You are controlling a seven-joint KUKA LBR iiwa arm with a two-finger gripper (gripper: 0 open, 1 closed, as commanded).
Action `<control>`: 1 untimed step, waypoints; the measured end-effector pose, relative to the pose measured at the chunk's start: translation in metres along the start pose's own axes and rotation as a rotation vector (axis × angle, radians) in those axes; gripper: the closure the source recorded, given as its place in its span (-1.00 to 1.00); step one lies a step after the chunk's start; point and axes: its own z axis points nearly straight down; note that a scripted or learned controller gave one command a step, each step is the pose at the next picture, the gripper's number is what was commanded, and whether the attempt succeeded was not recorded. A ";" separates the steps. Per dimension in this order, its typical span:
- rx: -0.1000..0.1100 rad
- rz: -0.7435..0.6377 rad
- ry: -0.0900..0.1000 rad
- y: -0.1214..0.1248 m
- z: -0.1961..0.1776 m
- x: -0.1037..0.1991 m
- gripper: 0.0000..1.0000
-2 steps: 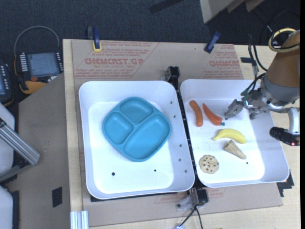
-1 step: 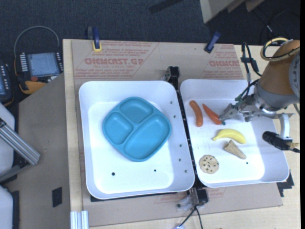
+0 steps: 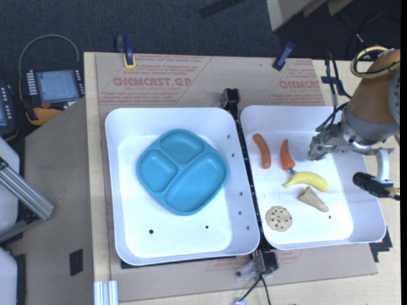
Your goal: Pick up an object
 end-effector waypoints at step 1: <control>0.014 -0.003 0.008 0.005 -0.044 0.001 1.00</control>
